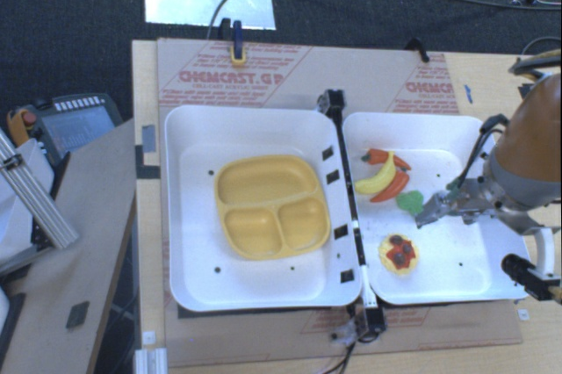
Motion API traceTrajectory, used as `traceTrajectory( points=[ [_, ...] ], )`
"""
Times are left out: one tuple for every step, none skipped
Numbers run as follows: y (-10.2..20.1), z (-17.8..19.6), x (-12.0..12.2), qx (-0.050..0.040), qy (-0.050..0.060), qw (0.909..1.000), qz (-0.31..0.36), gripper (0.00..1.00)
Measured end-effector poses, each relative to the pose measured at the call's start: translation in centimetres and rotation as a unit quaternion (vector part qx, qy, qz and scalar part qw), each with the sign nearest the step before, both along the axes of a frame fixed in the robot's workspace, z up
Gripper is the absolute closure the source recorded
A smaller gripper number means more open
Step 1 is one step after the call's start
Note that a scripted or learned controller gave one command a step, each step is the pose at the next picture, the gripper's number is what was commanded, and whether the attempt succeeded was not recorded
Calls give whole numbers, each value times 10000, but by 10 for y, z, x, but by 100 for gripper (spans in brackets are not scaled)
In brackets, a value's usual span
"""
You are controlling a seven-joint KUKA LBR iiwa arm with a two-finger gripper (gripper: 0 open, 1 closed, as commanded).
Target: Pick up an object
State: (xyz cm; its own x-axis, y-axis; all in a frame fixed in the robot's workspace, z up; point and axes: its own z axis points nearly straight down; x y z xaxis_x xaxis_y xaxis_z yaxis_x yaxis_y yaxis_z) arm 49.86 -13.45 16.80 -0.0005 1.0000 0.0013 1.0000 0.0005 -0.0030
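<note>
- camera view: two white bins side by side on the bench, left bin and right bin, joined along a dark divider strip
- left bin held a yellow compartment tray, three sections, roughly centred, lying flat
- right bin held the toy food, all in its left half
- banana at about 10 o'clock in the right bin, curved, lying across orange-red carrot-like pieces; one piece stuck out at 12 o'clock of the banana, another at 4 o'clock
- green piece just beside the lower red piece, at its 4 o'clock; cannot tell if touching
- small round tart with red and dark topping at about 7 o'clock in the right bin, apart from the other food
- gripper came in from 3 o'clock, low over the right bin, tip just at 3 o'clock of the green piece, near or touching it
- pincer state: cannot tell, too blurred and dark; nothing visibly between it
- arm grey with orange band, over the right bin's right side
- cardboard sheet with red lettering under both bins
- yellow clamp at 12 o'clock on the cardboard edge
- teach pendant on the side table at 9 o'clock
</note>
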Motion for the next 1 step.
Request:
traceTrajectory(
  points=[
    [-2, -43, -4, -1, 1, 10000, 0, 0]
  ],
)
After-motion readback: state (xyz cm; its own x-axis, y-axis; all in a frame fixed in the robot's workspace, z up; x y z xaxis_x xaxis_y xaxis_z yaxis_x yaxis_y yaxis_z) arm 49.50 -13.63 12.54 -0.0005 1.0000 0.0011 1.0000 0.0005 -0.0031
